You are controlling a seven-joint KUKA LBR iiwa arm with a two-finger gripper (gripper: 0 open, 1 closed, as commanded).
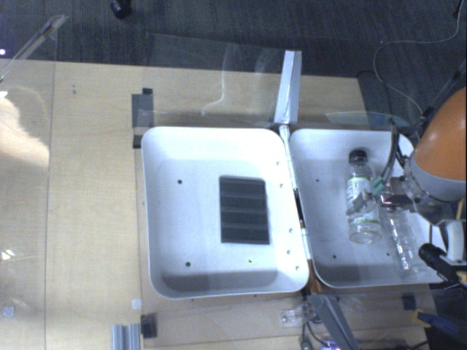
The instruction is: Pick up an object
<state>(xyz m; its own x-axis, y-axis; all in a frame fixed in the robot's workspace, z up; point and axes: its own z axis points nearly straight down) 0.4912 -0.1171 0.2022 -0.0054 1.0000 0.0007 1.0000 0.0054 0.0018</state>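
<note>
A clear plastic bottle (362, 203) with a black cap lies lengthwise in the right bin (321, 188). Its cap points to the far side. Just right of it lies a second, slimmer clear object (401, 240). My gripper (391, 194) reaches in from the right and hangs at the bottle's right side, about level with its label. Behind it sit the grey wrist and the orange band (446, 138). A flat black ribbed rectangle (244, 209) rests in the middle of the left bin (168, 195).
The two bins meet at a raised divider (295, 195). A clear plastic sheet and a metal post (287, 86) stand behind the bins. Cables and black hardware (438, 257) crowd the right bin's near right corner.
</note>
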